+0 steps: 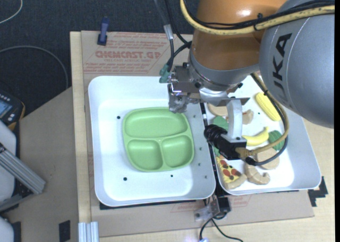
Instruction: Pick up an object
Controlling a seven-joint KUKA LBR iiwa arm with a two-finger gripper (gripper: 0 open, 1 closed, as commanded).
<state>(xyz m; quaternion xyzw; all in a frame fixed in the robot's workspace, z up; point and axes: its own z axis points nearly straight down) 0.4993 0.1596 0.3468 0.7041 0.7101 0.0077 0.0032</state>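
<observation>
Toy foods (254, 157) crowd right bin (305, 174), perhaps overlapping.

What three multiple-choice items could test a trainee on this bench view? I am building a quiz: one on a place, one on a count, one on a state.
1. Where does the green tray lie?
A. In the left bin
B. In the right bin
C. On the cardboard behind the bins

2. How many compartments does the green tray have?
A. Two
B. Three
C. Five

3. How does the green tray sit?
A. Upside down
B. Standing on its edge
C. Flat, open side up

Answers: 1 A, the tray rests on the white floor of the left bin. 2 B, one long section sits above two smaller ones. 3 C, its hollow compartments face the camera.

The gripper hangs by the rim between the two bins.
</observation>
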